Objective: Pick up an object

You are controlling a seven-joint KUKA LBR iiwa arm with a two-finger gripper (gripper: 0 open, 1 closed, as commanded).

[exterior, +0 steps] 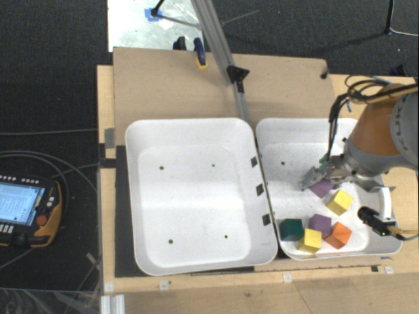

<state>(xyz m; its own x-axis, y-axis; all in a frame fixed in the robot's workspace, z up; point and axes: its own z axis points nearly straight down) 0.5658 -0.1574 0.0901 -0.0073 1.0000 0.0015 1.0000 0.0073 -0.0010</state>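
A: Nearest us in the right bin (288,136) lie a green cube (291,228), yellow cube (311,240), purple cube (320,223) and orange cube (338,235).

B: Farther back, the claw (319,179) sits over a purple block (321,188); whether it's clenched or released, I can't tell.

A: I'd centre it on that block, clear of the neighbouring yellow block (339,202), then lift straight.

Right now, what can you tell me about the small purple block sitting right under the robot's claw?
The pale purple block looks like a small matte cube, tilted rather than square to the white right-hand bin it lies in. The two-finger gripper sits directly over its upper edge, hiding part of it. A yellow cube lies close beside it; whether they touch is unclear.
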